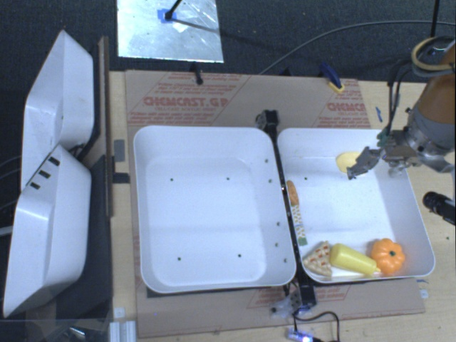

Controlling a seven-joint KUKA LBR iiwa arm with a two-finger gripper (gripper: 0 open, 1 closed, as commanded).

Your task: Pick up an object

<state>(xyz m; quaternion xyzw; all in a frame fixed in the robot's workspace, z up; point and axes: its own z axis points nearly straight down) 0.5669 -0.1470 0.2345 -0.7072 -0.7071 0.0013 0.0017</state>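
Two shallow white bins sit side by side on a table (235,91) covered by printed brown cardboard. Both are smooth plastic with rounded corners and raised rims. The left bin (146,212) has only small dark dots spaced over its floor.

The right bin (420,244) holds several toy foods. Along its near edge, from left to right, lie a tan wedge like a pizza slice (318,258), a smooth yellow oblong piece (352,259), and a round ribbed orange pumpkin (387,255). The three lie close together, the yellow piece just beside the pumpkin. Against the bin's left wall lies a thin strip-shaped item (295,212), orange at its far end and pale with markings below; what it is cannot be made out. Near the far right of the bin lies a flat pale yellow piece (347,162), partly covered by the hand.

The grey arm enters from the right, cut off by the picture's edge. Its hand (361,164) hangs low over the right bin, just beside the pale yellow piece. The fingers are too small and dark to judge their spread, and nothing can be seen between them.

A shiny metal sheet (169,18) lies beyond the table, and white moulded shells (53,177) stand at the left.
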